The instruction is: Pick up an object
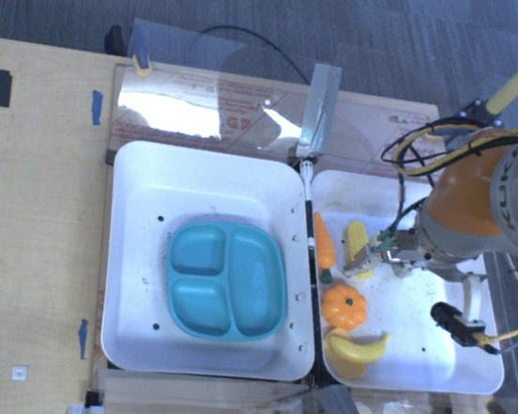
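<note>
The right bin (428, 358) holds an orange carrot (323, 244) along its left wall. Beside the carrot is a yellow corn cob (357, 234), with a small orange pumpkin (344, 305) below it and a yellow banana (356, 346) at the bin's near left corner. My gripper (363, 262) is low in this bin, right at the lower end of the corn cob and just above the pumpkin. The grey arm with its orange band (464, 195) reaches in from the right and hides the bin's back right part.
A teal divided plate (227, 280) lies in the left bin (141, 172). A black fitting with a yellow cable (458, 322) hangs over the right bin's floor. A metal post (317, 114) and a clear panel stand behind the bins.
</note>
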`<state>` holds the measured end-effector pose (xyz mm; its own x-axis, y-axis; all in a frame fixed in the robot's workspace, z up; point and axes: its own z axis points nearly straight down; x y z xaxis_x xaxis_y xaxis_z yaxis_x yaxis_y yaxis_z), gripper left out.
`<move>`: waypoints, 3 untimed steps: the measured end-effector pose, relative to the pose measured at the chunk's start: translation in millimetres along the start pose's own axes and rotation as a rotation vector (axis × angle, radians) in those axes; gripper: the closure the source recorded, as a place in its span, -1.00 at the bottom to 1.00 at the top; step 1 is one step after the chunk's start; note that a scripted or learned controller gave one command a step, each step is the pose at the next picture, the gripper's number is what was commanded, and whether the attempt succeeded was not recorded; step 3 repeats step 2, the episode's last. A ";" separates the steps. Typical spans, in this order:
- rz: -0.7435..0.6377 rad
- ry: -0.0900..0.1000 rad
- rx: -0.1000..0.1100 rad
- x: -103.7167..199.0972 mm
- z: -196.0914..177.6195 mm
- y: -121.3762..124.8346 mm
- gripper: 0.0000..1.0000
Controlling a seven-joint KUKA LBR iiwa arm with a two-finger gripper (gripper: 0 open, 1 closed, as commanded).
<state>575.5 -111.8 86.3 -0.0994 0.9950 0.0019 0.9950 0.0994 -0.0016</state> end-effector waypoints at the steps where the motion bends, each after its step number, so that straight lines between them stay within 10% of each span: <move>1: 0.003 -0.001 -0.003 -1.6 -9.4 1.0 1.00; 2: -0.002 -0.002 -0.006 33.2 -100.4 50.6 1.00; 3: -0.002 -0.002 -0.006 33.2 -100.4 50.6 1.00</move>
